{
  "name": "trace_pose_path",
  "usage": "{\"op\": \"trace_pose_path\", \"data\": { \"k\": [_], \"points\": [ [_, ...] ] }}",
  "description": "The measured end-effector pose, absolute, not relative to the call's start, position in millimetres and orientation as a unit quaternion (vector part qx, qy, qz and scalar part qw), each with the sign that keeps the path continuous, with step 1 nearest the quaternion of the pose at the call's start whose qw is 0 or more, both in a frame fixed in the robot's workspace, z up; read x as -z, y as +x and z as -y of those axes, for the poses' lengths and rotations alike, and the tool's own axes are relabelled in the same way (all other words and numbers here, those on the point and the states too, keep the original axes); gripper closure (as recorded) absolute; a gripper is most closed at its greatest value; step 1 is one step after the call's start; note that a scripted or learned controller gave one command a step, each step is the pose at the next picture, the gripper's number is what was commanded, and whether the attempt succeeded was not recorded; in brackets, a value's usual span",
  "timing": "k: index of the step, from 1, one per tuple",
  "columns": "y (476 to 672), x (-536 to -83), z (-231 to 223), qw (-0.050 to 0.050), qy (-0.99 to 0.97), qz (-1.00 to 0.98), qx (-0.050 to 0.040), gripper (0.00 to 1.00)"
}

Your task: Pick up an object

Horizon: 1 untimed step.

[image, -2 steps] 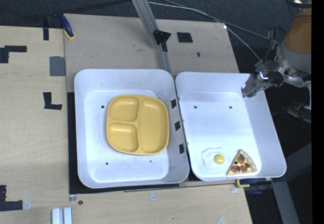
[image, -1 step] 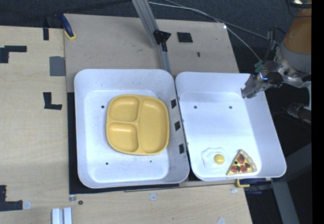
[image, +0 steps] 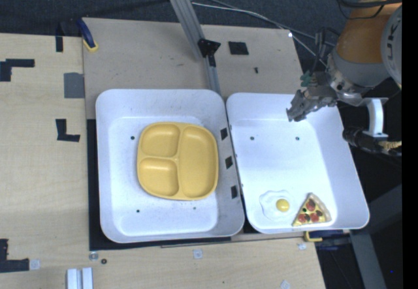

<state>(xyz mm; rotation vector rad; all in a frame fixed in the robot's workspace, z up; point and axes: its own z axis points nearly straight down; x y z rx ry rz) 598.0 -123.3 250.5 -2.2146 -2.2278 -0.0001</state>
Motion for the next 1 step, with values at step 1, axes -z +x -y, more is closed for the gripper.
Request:
{"op": "trace_pose_path", "data": {
  "k": [1],
  "points": [
    [600.0, -235.6, 65.1, 0.001, -0.705, 0.709, -0.0006, 1.00]
  ]
}}
